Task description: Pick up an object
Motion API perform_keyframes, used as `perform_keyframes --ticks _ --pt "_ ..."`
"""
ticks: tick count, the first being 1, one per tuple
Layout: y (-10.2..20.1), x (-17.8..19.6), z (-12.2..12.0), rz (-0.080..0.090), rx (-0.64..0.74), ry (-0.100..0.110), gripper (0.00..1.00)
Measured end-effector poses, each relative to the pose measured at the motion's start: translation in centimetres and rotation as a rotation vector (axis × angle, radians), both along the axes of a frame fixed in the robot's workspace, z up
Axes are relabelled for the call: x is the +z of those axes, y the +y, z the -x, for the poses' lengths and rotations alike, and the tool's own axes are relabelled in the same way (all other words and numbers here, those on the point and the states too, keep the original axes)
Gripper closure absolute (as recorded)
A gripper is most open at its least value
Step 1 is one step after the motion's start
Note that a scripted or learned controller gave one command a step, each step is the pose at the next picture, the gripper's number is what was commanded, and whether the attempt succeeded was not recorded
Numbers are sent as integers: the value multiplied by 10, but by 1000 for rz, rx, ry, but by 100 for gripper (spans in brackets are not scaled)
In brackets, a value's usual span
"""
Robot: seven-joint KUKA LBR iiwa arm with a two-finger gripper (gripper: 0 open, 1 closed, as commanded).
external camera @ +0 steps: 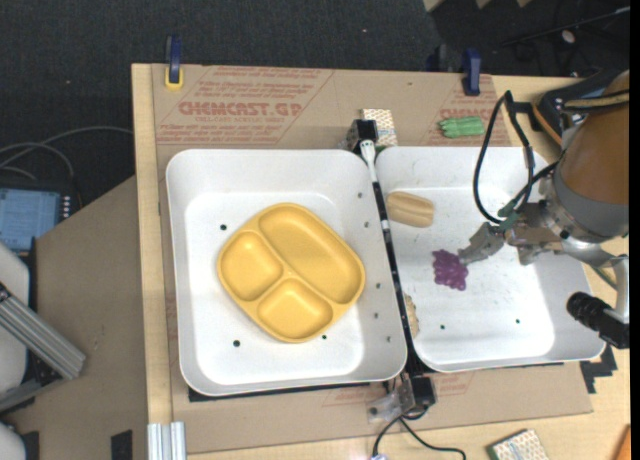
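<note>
A purple bunch of grapes [449, 269] lies in the middle of the right bin [520, 338]. A tan bread roll [410, 210] rests near that bin's upper left corner, close to the divider. My gripper [482, 244] comes in from the right, low over the right bin, and its tip sits just right of and above the grapes. A yellow three-compartment plate [290, 271] lies in the centre of the left bin [200, 348].
Black cables [492, 148] loop from the arm over the right bin's far edge. A green item [460, 128] sits on the cardboard board beyond the right bin. Clamps hold the board at the back edge.
</note>
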State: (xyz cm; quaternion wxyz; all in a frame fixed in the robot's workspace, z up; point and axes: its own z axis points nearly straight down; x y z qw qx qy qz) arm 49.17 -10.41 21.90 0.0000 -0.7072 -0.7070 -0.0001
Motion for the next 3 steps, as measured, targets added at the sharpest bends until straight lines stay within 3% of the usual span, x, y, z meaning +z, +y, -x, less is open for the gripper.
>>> perform_keyframes --ticks 1,2,3 --pt "-18 -140 -55 1 0 -1 0" --pt "-18 -124 -55 2 -2 -4 100" --pt "49 -11 -100 0 8 -15 100"
